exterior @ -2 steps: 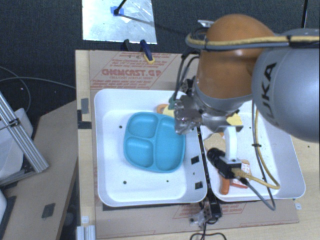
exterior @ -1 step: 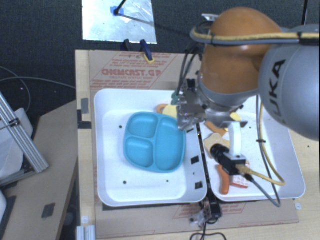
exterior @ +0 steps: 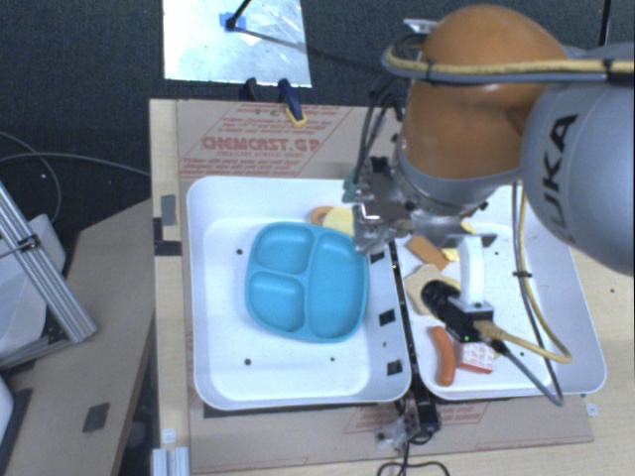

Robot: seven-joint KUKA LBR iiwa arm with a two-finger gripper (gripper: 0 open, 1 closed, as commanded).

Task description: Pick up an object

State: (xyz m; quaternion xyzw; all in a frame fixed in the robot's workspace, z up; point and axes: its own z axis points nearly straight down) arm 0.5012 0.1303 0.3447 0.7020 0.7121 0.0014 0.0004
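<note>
My gripper [exterior: 371,234] hangs over the divider between the two white bins, at the back right corner of a blue divided plate [exterior: 305,281] lying in the left bin [exterior: 220,355]. A yellow piece [exterior: 339,220] and a small orange piece [exterior: 319,213] lie just behind the plate, right beside the gripper and partly hidden by it. In the right bin [exterior: 575,345] an orange sausage [exterior: 444,355] lies near the front, with a red and white item [exterior: 478,361] next to it. A tan slice [exterior: 428,250] sits under the wrist.
The big grey and orange arm body [exterior: 476,97] covers the back of the right bin. A cardboard sheet [exterior: 258,142] lies behind the bins, with a shiny foil sheet [exterior: 233,28] farther back. Cables [exterior: 531,305] trail across the right bin.
</note>
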